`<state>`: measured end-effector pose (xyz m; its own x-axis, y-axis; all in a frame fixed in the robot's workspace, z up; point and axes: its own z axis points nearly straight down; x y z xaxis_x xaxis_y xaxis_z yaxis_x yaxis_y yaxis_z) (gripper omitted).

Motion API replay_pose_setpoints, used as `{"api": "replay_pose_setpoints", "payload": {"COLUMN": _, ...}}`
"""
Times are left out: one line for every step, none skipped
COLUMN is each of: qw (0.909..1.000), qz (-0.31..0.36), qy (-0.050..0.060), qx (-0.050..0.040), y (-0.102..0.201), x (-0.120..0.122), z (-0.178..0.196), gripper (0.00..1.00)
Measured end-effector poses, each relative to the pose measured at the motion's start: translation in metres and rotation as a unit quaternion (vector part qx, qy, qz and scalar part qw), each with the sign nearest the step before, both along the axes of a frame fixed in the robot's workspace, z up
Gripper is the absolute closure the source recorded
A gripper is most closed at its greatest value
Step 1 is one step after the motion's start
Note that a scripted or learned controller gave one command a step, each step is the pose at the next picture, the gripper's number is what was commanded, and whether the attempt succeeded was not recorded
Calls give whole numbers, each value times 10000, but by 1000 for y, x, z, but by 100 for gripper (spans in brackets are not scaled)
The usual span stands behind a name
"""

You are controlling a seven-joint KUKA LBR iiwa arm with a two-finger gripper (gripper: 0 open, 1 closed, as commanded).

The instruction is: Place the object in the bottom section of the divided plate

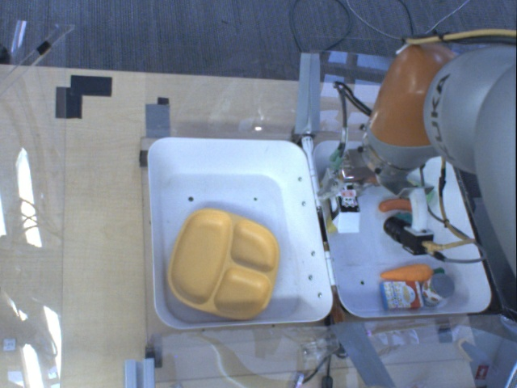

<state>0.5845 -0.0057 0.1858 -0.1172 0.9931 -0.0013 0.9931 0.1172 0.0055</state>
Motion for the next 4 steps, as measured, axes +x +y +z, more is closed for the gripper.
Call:
{"api": "replay_pose_setpoints", "payload": {"qw": 9970, "qz": 777, "qy": 10, "qx": 3, "y": 59, "x": -21, "z": -1, "gripper": 100}}
{"api": "replay_pose_setpoints", "payload": {"qw": 9986, "qz": 521, "qy": 17, "qx": 5, "y": 118, "x": -72, "z": -15, "gripper": 100}}
{"api": "replay_pose_setpoints", "payload": {"qw": 9953, "qz": 966, "qy": 17, "qx": 6, "y": 127, "x": -66, "z": -27, "gripper": 100}}
{"api": "replay_pose_setpoints", "payload": {"qw": 9547, "qz": 2975, "qy": -3, "qx": -5, "y": 102, "x": -87, "z": 0, "gripper": 100}}
